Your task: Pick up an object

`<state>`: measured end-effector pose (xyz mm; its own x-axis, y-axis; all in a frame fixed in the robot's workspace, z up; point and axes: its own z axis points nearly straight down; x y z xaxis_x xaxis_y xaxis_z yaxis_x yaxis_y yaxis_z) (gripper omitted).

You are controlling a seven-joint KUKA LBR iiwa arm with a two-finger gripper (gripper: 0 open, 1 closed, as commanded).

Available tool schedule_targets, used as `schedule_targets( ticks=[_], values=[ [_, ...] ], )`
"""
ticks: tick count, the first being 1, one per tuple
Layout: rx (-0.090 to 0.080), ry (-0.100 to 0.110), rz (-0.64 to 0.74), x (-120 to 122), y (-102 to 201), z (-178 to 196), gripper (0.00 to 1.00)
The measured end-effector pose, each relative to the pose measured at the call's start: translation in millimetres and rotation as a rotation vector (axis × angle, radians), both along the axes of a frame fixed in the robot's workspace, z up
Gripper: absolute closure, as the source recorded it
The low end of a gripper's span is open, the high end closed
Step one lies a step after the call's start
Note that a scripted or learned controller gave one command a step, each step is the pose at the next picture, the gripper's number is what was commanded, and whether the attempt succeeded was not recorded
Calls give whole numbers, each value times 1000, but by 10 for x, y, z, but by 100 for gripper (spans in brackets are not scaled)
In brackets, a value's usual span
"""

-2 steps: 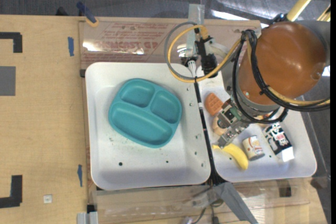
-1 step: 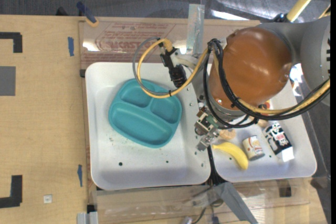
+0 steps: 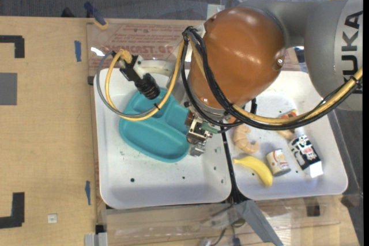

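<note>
In the left bin [image 3: 115,181] we see a teal tray [image 3: 153,132]; the gripper [image 3: 196,136] sits low at the tray's right edge, apparently touching it. The arm hides the fingers, so we cannot tell how wide they stand or whether they clasp anything. We judge the step to be the grasp attempt; the next move calls for closing and lifting. In the right bin [image 3: 328,181] lie a banana [image 3: 256,170], a small can [image 3: 279,161] and a black-and-white carton [image 3: 305,154].
</note>
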<state>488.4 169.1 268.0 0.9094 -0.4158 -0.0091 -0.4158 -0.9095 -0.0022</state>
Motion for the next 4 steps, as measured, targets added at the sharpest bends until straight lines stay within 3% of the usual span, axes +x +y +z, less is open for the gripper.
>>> schedule_targets(
  ticks=[1,2,3,4],
  values=[
    [1,2,184,98,544,-115,100],
    [-3,14,227,-9,360,-1339,100],
    [-1,-2,-109,244,536,-622,100],
    [-5,-5,225,132,583,-1783,100]
  ],
)
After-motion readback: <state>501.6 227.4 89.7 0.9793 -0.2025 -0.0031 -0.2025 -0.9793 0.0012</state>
